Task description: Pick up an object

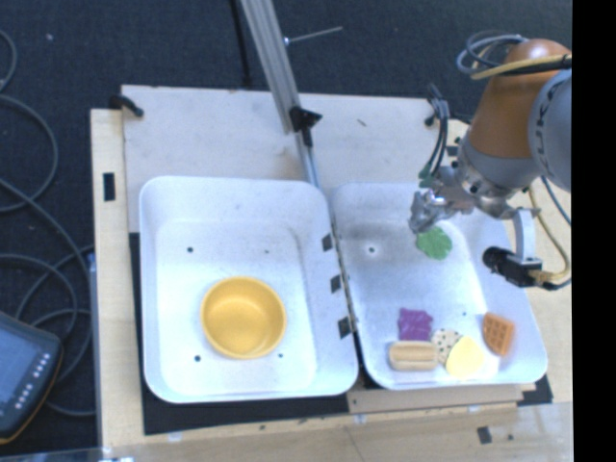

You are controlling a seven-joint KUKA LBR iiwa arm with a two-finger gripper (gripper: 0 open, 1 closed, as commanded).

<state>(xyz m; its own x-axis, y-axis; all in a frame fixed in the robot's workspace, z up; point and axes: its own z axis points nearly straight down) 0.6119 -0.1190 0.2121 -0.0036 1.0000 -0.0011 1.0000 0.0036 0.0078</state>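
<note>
My gripper (424, 221) hangs over the upper part of the right bin (385, 277), directly above and touching the edge of a green leafy toy (435, 243). Whether the green toy is between the fingers cannot be made out. Along the right bin's front edge lie a purple piece (415, 323), a tan bread-like roll (412, 356), a speckled cookie-like piece (444, 341), a yellow wedge (466, 359) and an orange waffle piece (498, 333). A yellow bowl (243, 316) sits in the left bin (183, 229).
A slanted metal pole (279, 65) crosses the bench behind the bins and ends at the divider between them. Black cables and a black connector (510, 263) hang at the arm's right side. A handheld pendant (24, 373) lies on the floor at left.
</note>
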